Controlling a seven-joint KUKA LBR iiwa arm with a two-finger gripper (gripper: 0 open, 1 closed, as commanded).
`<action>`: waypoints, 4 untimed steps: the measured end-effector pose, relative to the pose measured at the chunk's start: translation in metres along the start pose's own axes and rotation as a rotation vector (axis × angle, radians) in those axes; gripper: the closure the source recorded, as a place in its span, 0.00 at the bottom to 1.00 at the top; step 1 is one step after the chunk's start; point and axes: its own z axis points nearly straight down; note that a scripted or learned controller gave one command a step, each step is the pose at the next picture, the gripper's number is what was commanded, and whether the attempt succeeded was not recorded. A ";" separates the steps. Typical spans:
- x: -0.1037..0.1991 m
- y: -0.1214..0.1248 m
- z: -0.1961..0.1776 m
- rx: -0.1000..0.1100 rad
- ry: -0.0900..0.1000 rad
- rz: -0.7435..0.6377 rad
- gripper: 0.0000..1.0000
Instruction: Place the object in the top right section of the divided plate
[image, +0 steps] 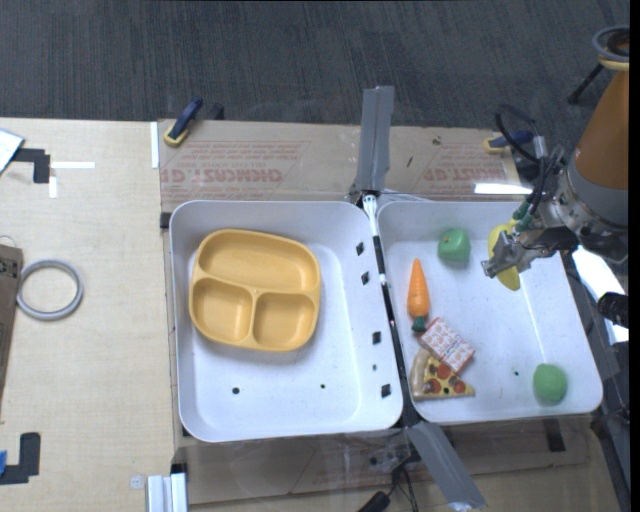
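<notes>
Tool (507, 258) over yellow object (506, 262), half hidden

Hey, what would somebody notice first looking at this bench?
Probably the yellow divided plate sitting alone in the left bin. Next, the right bin with its scatter of toy food: a carrot, a pizza slice and two green pieces. At its upper right edge the gripper hangs beside something yellow.

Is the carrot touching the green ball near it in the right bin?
Apart. The camera view shows bare white bin floor between the carrot and the green ball, which lies up and to its right.
</notes>
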 end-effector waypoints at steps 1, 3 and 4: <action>0.022 0.005 0.063 0.000 0.001 -0.072 1.00; 0.135 -0.028 0.050 -0.004 0.000 -0.297 1.00; 0.205 -0.019 0.127 0.001 0.000 -0.339 1.00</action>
